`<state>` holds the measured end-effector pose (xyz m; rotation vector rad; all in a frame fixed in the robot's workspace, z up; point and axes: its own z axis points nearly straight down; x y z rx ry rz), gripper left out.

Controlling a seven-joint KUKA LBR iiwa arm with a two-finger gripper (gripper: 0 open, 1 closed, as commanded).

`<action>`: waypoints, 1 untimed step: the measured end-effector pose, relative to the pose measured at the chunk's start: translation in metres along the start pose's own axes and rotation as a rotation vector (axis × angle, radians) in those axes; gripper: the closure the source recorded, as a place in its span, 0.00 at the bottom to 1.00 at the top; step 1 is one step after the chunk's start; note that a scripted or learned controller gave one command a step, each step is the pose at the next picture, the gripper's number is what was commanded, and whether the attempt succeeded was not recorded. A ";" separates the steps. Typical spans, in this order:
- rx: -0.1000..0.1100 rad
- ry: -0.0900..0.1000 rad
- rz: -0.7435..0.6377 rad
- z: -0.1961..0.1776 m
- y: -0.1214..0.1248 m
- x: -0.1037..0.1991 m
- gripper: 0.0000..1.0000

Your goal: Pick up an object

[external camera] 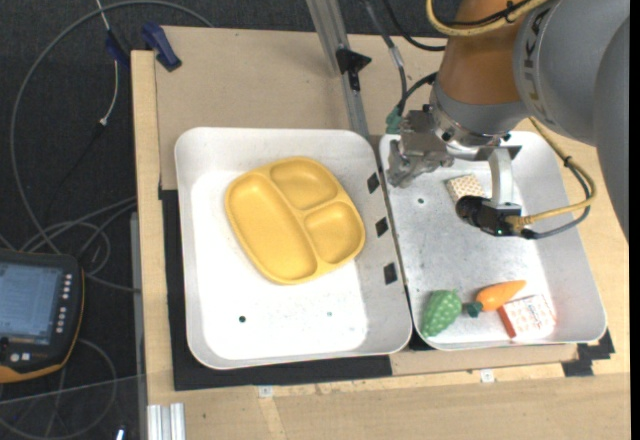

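Camera view looks down on two white bins on the counter (150, 228), and the yellow divided plate (293, 218) in the left bin (200, 318) serves as the landmark. Well to the right of the plate, in the right bin (585, 298), lie a carrot (497, 295), a green leafy toy (441, 312) just beside it on the side toward the plate, and a small red and white box (527, 315) on the carrot's far side. A pale cracker-like piece (465, 188) sits farther right of the plate, close under the arm. The gripper (410, 160) hangs just right of the plate's upper edge, over the seam between the bins; whether it is spread or pressed together I cannot tell.

The carrot looks like the likeliest pick: probably a light, stiff plastic toy with a smooth, somewhat slippery skin. A hold across its thicker middle, square to its length, should be steadiest, since the tapered tip could squirt out. The neighbours crowd it, so a nudge is possible.
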<state>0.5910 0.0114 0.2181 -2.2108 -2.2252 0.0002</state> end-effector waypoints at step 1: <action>0.000 0.000 0.000 -0.003 -0.021 0.045 1.00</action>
